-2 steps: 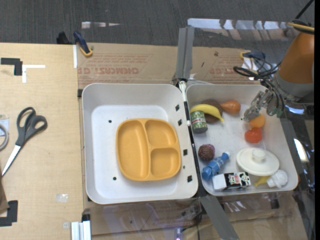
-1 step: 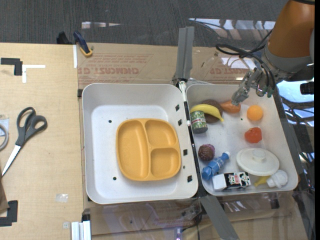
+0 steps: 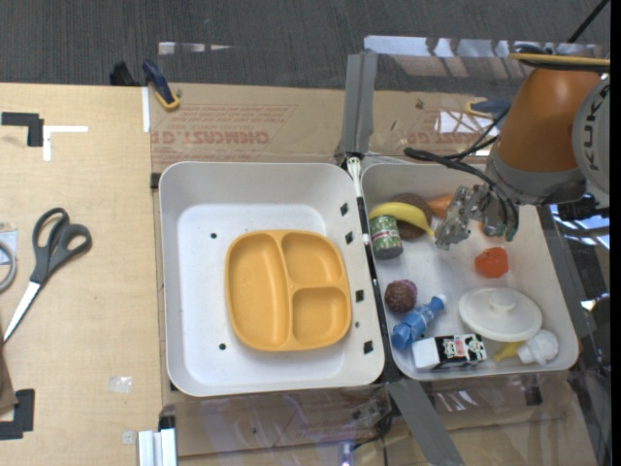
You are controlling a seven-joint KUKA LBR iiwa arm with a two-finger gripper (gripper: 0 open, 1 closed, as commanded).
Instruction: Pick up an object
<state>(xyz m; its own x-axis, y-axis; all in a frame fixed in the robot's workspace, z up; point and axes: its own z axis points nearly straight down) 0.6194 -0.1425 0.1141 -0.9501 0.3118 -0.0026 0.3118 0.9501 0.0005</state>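
The right bin [image 3: 555, 260] holds several objects: a banana [image 3: 404, 216], a green can [image 3: 385, 237], a dark red ball [image 3: 401, 294], a red-orange piece [image 3: 492, 262], a blue bottle [image 3: 417, 320], a white round lid [image 3: 500, 311] and a black-and-white carton [image 3: 452, 350]. My gripper [image 3: 475, 223] hangs over the bin's back part, right of the banana and above the red-orange piece. Its fingers [image 3: 451, 229] are spread with nothing between them. An orange object [image 3: 441, 204] is partly hidden behind the gripper.
The left bin [image 3: 184, 260] holds a yellow divided plate [image 3: 288, 289]. Scissors [image 3: 49, 250] lie on the wooden bench to the left. A blue and yellow clamp [image 3: 160, 83] sits at the back, by the cardboard sheet [image 3: 243, 129].
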